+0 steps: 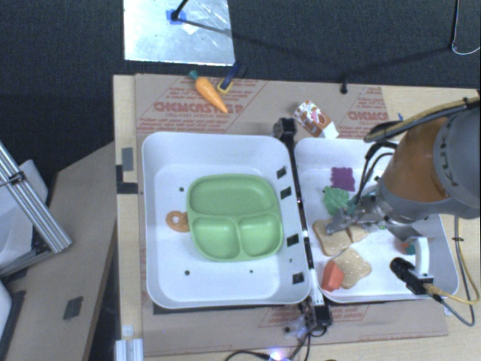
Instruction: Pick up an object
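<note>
Gripper (336, 222) is low in the right bin (449, 277), arm reaching in from the right, orange band above the wrist. Tip sits over the toast-like slice (333, 239), just below the green leafy piece (337, 198). Can't tell from this angle whether it's spread or closed, or whether anything is in it (metal at the tip blurs into the slice).

Candidate objects are all crowded at the left side of the right bin: purple piece (343, 177) at the top, green leafy piece under it, toast-like slice, then a second tan piece (352, 265) touching a red-orange piece (332, 276) near the front corner. Left bin (161, 280) has the green divided plate (233, 216) and a small orange ring (177, 221) just beside it.

Risks as I judge them:
- The slice lies flat, so a top-down pinch likely scrapes over it and closes on nothing.
- The leafy piece is right next to the tip, so it can get nudged or half-caught and drop on lift.
- The slice is near the wall between the bins. A push leftward jams it against the wall instead of grabbing it.
- The tan and red pieces are close below, so any sideways drag bumps them too.

The purple piece sits somewhat clear of the others and looks like the easier target.
</note>
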